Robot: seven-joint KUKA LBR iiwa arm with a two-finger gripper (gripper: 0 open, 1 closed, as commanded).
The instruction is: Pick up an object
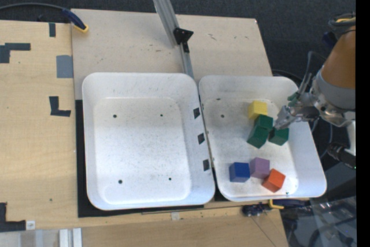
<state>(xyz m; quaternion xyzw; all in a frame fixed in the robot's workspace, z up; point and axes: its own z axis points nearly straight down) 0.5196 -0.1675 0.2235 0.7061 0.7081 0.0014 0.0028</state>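
The right bin (231,95) holds several blocks. A yellow block (258,108) lies toward the back, with dark green blocks (260,130) just in front of it. Another green block (279,136) sits beside them to the right. Near the front lie a blue block (239,171), a purple block (261,166) and an orange block (274,180). My gripper (285,118) reaches in from the right, its tip low over the green block at the right and close to the green cluster. Nothing shows between its fingers.
The left bin (139,139) stands alongside, separated by the raised rims. A slanted metal bar (165,6) crosses the bench behind the bins. The arm's orange band (341,61) and grey wrist hang over the right bin's right edge.
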